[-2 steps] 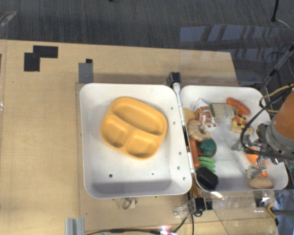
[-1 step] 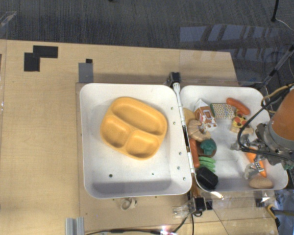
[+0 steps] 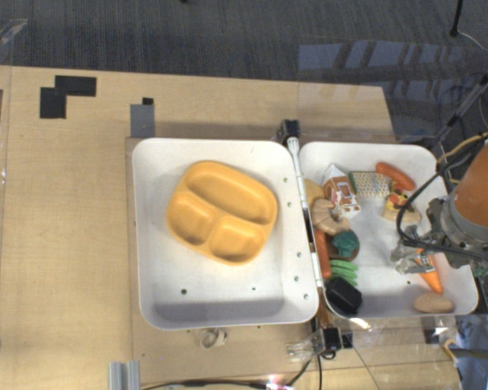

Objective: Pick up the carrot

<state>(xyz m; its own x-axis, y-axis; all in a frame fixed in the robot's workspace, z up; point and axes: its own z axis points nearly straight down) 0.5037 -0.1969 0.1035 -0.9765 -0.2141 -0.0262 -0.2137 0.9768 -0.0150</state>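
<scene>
The carrot (image 3: 432,280) lay in the right-hand bin (image 3: 374,295), near that bin's right wall and toward its front corner. What I could see of it was an orange tapered piece, its point directed toward the front of the bin and slightly right, its thick end running up under my own gripper (image 3: 416,258). I judged its long axis to run roughly back-to-front, tilted a little rightward at the tip.

My claw stood directly over the thick end of the carrot, touching or all but touching it; I could not tell which. Whether my claw was wide, narrow, or closed on anything could not be established from this view, as the wrist housing and cabling covered that region. I therefore did not record the carrot as held.

A pale beige oval item (image 3: 433,303) lay just beside the carrot's tip, toward the front wall. Further left in the same bin sat a green round object (image 3: 345,243), a small toy house (image 3: 340,193), a red sausage-shaped piece (image 3: 394,174) and a black item (image 3: 343,296) at the front left corner. The left-hand bin (image 3: 159,299) held a yellow divided tray (image 3: 221,210).

Judgement: the carrot lay immediately below and slightly forward-right of my claw, so any closing should cross its long axis.
</scene>
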